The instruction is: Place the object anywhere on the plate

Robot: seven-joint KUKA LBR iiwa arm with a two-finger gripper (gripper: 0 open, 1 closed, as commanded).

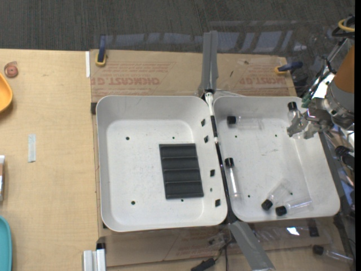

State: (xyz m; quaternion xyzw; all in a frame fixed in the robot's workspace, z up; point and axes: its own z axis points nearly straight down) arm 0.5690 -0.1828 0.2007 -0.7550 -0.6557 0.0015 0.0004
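Note:
A black ribbed plate [181, 171] lies flat in the middle of the left bin [113, 151]. The right bin [316, 179] holds several clear tubes with black caps. One tube [243, 119] rests near the bin's far left corner. A second tube [231, 178] runs along its left wall. Two more tubes [275, 198] [293, 206] sit together near the front right corner. My gripper [299, 126] hangs over the right bin's far right side, well apart from every tube and far from the plate. Nothing shows in its grasp.
The bins sit on brown cardboard [158, 75] held by yellow clamps [101, 58]. A grey divider bar [210, 61] runs between the bins at the back. On the wooden bench to the left lie an orange dish [3, 95] and a teal item [4, 244].

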